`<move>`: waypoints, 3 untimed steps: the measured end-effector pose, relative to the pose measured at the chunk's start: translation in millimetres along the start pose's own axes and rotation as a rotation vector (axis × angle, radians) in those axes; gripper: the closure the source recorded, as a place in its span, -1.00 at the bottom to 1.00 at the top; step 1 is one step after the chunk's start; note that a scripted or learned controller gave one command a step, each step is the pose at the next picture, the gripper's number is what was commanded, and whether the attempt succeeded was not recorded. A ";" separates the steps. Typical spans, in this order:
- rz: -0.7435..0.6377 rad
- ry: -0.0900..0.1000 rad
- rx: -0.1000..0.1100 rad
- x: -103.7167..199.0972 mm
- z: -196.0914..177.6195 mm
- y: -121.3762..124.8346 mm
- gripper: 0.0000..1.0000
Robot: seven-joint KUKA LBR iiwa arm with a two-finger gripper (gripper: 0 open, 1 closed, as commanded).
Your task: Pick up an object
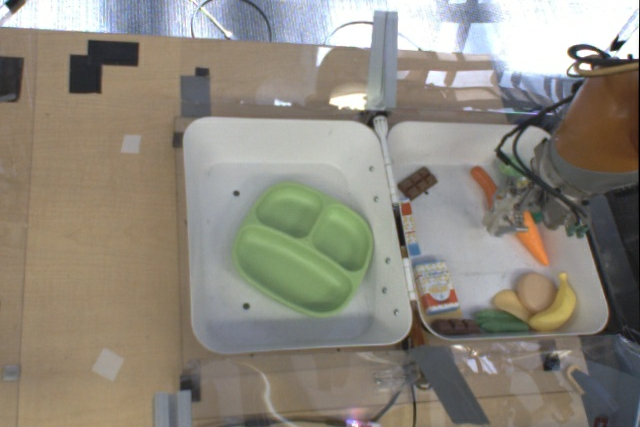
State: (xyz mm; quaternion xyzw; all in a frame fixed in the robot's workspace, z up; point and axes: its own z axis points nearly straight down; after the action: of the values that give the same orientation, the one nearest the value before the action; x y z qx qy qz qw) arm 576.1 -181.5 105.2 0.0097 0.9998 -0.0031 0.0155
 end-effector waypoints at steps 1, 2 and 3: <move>0.313 0.008 0.001 82.5 10.3 9.0 1.00; 0.427 0.020 -0.003 85.4 -51.3 79.9 1.00; 0.504 0.023 -0.005 54.8 -84.4 184.2 1.00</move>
State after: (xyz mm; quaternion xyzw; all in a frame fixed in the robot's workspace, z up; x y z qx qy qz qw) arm 522.3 4.3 186.7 0.2587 0.9659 0.0036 0.0043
